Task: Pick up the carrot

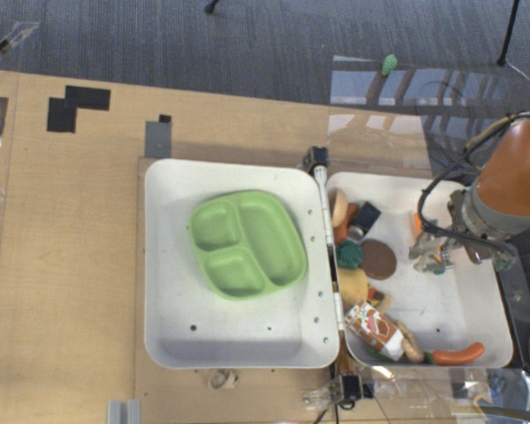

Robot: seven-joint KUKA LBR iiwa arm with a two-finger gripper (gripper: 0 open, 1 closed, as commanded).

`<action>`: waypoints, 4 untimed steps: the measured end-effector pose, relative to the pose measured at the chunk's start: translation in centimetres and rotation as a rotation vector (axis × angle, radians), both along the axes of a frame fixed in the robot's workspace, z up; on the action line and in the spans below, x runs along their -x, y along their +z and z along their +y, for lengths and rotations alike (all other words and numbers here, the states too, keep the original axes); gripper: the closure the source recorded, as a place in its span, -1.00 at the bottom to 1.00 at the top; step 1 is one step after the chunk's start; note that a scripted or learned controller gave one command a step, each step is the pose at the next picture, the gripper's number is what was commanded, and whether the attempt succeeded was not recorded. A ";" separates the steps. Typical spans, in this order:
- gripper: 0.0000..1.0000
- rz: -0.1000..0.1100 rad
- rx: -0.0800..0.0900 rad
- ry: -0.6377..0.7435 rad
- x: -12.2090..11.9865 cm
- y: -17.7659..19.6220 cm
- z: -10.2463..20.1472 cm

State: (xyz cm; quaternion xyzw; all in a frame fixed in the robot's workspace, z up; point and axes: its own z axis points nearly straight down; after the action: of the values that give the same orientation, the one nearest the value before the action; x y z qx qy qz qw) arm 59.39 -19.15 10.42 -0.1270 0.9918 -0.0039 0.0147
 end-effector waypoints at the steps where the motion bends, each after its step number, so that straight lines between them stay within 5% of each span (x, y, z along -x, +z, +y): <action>1: 1.00 0.007 -0.008 -0.155 -3.6 10.3 5.0; 2: -1.00 0.015 -0.007 -0.158 -3.4 10.0 4.8; 3: -1.00 0.027 -0.010 -0.384 -6.5 -1.5 -0.1; 4: 1.00 0.008 -0.011 -0.380 -7.0 0.1 0.1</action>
State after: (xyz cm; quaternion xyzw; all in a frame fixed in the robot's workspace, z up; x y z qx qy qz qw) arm 66.43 -19.04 10.52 0.0625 0.9980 -0.0008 0.0104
